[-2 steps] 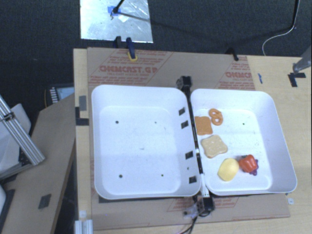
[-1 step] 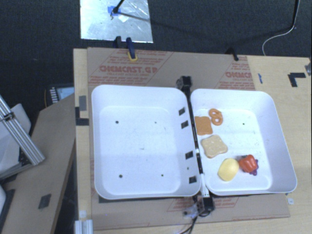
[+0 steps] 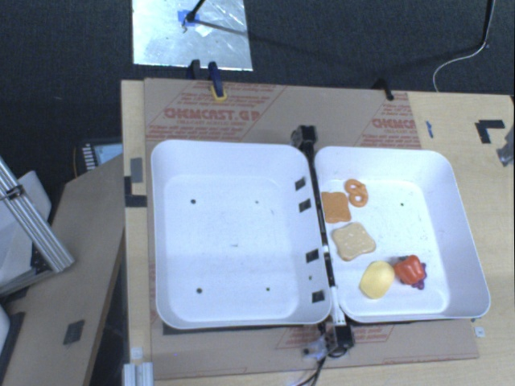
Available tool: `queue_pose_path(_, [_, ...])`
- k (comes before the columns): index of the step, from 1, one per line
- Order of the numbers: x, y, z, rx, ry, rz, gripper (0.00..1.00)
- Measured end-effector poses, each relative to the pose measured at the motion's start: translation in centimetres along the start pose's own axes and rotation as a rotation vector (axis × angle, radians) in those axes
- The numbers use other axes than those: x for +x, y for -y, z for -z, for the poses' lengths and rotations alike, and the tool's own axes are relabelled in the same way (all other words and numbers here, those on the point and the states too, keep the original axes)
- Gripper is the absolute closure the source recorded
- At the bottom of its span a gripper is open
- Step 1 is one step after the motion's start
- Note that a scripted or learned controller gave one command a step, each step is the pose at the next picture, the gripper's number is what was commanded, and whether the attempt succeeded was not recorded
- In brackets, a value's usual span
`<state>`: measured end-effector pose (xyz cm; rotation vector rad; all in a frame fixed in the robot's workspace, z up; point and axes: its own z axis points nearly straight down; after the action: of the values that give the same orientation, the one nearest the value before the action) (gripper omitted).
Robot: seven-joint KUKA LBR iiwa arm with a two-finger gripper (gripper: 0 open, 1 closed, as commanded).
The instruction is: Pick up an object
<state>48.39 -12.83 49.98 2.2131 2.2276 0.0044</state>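
Observation:
The right bin point(image 3: 459, 215) holds several toy foods along its left side. An orange pretzel point(image 3: 356, 191) lies beside an orange square cracker point(image 3: 335, 207). Below them a tan bread slice point(image 3: 353, 240) lies flat. Near the front sit a yellow lemon point(image 3: 376, 280) and a red-orange pepper point(image 3: 410, 270), close together. A grey tip of my gripper point(image 3: 507, 146) pokes in at the right edge of the view, outside the bin and well away from every object. Nothing is seen held by it.
The left bin point(image 3: 161, 240) sits next to the right one, joined by a black-clipped divider point(image 3: 312, 215). Both rest on a cardboard sheet point(image 3: 241, 111). A shiny metal plate point(image 3: 191, 21) lies on the dark floor behind the bench.

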Motion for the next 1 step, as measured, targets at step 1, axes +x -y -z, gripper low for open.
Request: queue_pose_path(1, [6.9, -0.23, -14.14, 0.014, -0.002, 0.004, 1.0])
